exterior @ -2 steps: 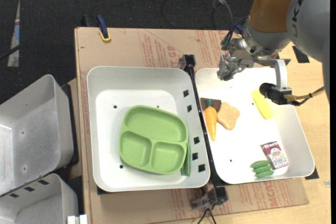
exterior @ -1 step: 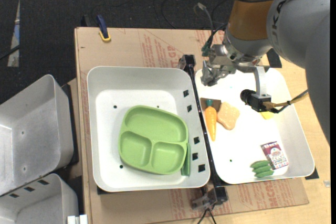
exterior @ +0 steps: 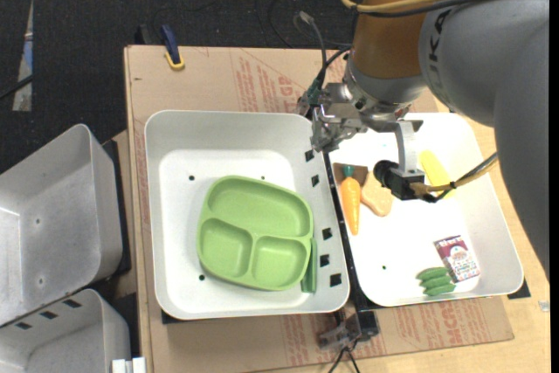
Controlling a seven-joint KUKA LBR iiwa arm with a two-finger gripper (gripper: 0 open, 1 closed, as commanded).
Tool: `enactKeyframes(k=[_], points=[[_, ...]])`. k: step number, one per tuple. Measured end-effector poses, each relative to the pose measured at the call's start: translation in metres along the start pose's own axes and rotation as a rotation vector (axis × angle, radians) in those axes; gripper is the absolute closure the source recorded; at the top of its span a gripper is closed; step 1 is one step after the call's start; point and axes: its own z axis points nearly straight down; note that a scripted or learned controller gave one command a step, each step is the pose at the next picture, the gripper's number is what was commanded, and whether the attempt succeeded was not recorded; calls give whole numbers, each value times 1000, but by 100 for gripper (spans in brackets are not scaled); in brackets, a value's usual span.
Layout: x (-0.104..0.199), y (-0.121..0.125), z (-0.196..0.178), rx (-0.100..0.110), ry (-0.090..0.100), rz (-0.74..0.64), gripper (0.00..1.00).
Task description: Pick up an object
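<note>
My gripper (exterior: 332, 128) hangs over the far end of the divide between the two bins, just above the top of an orange carrot (exterior: 350, 202) that lies along the right bin's (exterior: 489, 218) left wall. A tan biscuit-like piece (exterior: 378, 200) touches the carrot's right side. A yellow piece (exterior: 433, 168) lies further right, partly under the arm. Near the right bin's front are a small printed carton (exterior: 457, 257) and a green pea pod (exterior: 434, 279). Nothing is seen held by the gripper.
A green divided plate (exterior: 255, 232) fills the middle of the left bin (exterior: 175, 131). The arm's orange and grey bulk covers the right bin's far part. Grey tubs (exterior: 52, 205) stand off the bench at left. A blue-and-yellow clamp (exterior: 172, 48) sits at the bench's far-left corner.
</note>
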Motion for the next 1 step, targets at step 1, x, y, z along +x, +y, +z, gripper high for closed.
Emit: enactKeyframes(k=[1], points=[[39, -15, 13, 1, -1, 0, 100]])
